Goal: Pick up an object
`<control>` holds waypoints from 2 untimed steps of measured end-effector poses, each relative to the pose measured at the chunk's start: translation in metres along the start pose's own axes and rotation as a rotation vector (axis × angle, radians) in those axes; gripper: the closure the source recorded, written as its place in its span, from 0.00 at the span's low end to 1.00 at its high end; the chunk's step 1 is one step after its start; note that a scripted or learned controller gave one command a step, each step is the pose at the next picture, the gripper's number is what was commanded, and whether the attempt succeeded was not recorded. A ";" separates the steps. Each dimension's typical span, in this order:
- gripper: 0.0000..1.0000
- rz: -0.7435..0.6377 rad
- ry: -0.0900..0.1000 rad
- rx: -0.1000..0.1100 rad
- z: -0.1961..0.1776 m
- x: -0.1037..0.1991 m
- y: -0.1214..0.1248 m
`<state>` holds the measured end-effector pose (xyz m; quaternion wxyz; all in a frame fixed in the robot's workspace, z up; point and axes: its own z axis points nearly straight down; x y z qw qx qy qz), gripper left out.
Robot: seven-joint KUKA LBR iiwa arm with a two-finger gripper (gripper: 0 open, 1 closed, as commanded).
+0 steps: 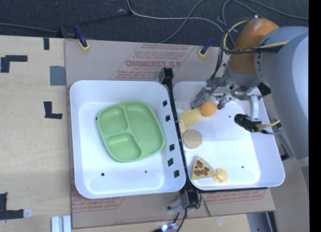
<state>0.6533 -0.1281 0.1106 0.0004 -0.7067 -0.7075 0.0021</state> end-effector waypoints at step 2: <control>1.00 0.001 0.003 -0.005 -0.069 -0.001 -0.007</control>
